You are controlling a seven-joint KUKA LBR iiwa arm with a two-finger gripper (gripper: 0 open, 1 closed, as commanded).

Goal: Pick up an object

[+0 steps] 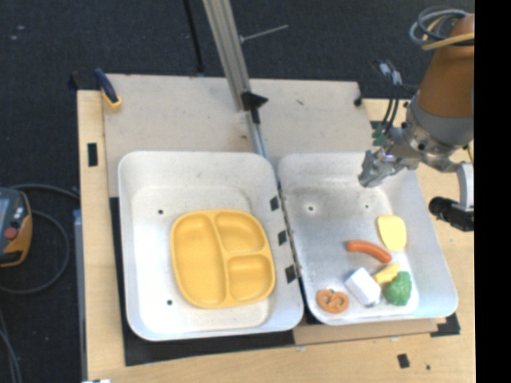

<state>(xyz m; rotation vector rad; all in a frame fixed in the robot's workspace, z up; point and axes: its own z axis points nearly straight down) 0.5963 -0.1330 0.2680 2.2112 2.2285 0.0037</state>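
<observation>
Gripper point(374, 171) hangs over the far edge of the right bin point(319, 183), toward its far right corner, at the end of the grey arm point(437, 130) with its orange band point(447, 78); whether it is open or closed cannot be told from this angle, and nothing can be made out in its grasp. All the small objects lie in the near right part of that same bin, well apart from the gripper. A pale yellow, rounded slab-like piece point(391, 232) sits closest to the right edge. Just beside it, toward the bin's middle, lies an orange-red sausage point(368, 250), long and slightly curved. Nearer the front edge, a white block point(362, 286) rests tilted, touching or nearly touching a small yellow piece point(386, 274) on its right. A green broccoli floret point(398, 289) with a bumpy top sits at the near right corner, just beside the yellow piece. An orange pretzel point(332, 300) with visible loops lies at the front edge, just left of the white block. In the left bin point(144, 182), a yellow divided plate point(223, 257) with three compartments lies flat toward the near edge. A metal rail point(228, 42) stands at the far side of the bench point(176, 110), rising from between the two bins.
</observation>
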